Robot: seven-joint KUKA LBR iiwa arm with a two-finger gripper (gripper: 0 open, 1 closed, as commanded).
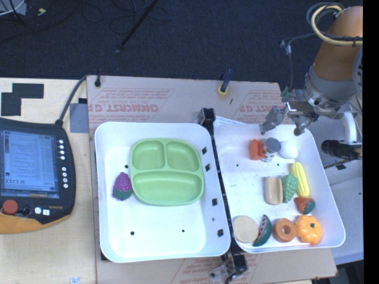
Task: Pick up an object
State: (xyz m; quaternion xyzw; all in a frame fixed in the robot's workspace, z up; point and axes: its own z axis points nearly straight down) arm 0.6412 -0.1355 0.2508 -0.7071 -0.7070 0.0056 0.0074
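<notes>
My gripper [286,122] hangs over the far edge of the right bin [237,176], its two fingers spread apart and open, with nothing between them. Just below it lie an orange-red toy [256,149], a small grey can [272,145] and a white egg [289,150]. Further forward in the same bin are a corn cob [301,178], a green leafy piece [289,187], a hotdog bun [272,190], a strawberry [304,205], an orange pumpkin [308,229], a donut [285,230], a watermelon slice [263,230] and a round bread [243,228].
The left bin [112,223] holds a green divided plate [166,171] and purple grapes [122,186] beside it. A teach pendant [32,167] lies at the far left. A blue and yellow clamp [224,83] sits on the cardboard behind the bins.
</notes>
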